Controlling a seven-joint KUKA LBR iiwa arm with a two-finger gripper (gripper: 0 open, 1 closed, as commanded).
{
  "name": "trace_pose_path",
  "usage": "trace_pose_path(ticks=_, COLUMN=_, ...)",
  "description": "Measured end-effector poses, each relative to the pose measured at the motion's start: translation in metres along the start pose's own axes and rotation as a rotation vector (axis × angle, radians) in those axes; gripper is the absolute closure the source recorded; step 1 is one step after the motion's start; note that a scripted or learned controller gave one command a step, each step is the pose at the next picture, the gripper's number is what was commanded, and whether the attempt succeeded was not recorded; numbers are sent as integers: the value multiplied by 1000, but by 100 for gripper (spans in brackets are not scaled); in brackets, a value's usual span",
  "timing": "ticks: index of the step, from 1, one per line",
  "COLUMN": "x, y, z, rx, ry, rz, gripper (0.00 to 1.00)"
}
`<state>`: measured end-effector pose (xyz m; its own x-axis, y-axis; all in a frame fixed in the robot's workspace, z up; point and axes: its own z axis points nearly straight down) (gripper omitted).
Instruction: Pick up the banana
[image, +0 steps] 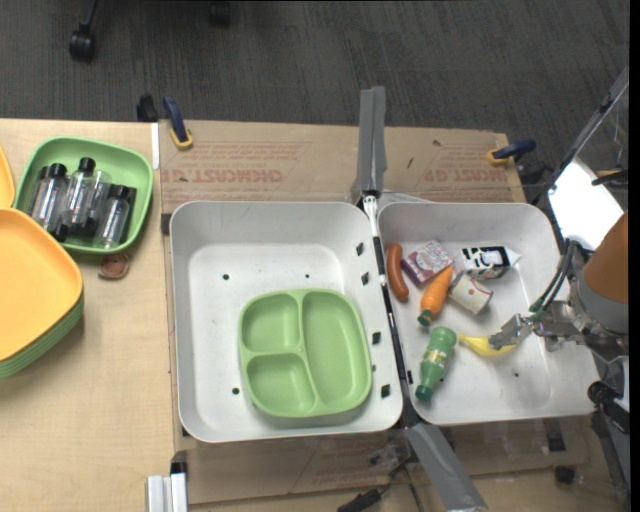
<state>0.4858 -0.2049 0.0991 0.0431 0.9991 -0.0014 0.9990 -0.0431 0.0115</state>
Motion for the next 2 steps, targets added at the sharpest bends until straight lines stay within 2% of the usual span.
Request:
trace_pose_path(ticks=1, x=0, y=0, z=-9, rx=1, ry=2, rz=2, gripper=100)
trace_pose_path(ticks=2, x=1, y=34, z=-13, rx=13, ry=2, rz=-45, gripper=100)
